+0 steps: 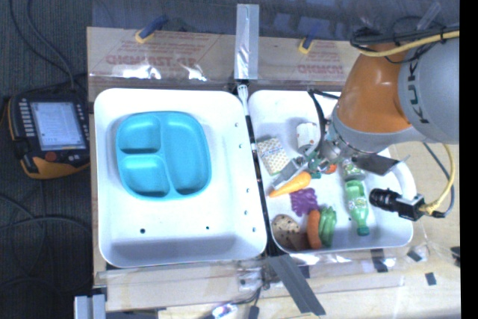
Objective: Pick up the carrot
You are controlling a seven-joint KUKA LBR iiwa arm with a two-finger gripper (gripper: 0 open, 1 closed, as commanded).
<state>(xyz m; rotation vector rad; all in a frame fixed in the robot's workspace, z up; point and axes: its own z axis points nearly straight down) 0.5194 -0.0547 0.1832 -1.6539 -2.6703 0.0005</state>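
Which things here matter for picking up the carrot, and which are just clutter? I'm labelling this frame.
Matter: carrot; gripper close beside the carrot's upper right end.

Clutter: purple grapes, green bottle, cookie, white cup, blue divided plate in the left bin.

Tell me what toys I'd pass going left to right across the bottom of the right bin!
Cookie → red pepper → green bottle.
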